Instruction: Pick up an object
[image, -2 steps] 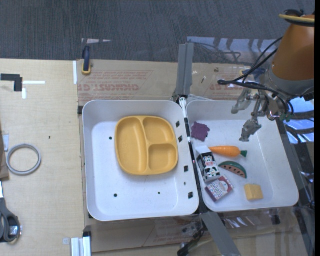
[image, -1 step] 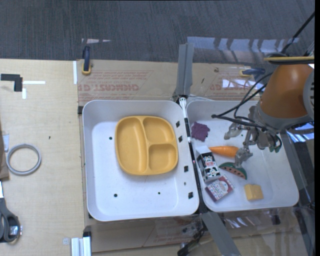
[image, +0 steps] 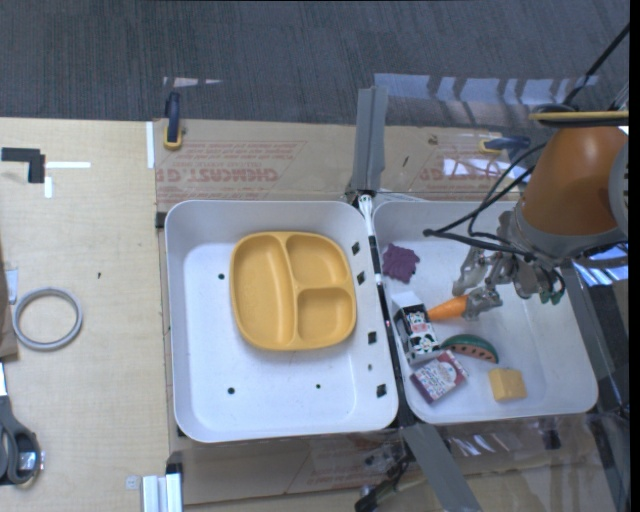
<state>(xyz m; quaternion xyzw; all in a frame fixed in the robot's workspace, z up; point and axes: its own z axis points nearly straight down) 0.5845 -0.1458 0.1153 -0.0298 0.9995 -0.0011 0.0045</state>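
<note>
Fingers (image: 484, 296) appear closed on the thick end of the orange carrot (image: 448, 309); gripper (image: 487, 298) low in right bin (image: 560, 395), carrot pointing left toward centre divider. Judged: toy carrot, light, rigid, smooth plastic, tapered, so may slip or pivot; hold at thick end, across the width. Nearby: purple piece (image: 400, 262), small carton (image: 417, 333), watermelon slice (image: 472, 349), red packet (image: 438, 378), yellow block (image: 508, 384). Yellow divided plate (image: 293, 290) in left bin (image: 200, 400).
</note>
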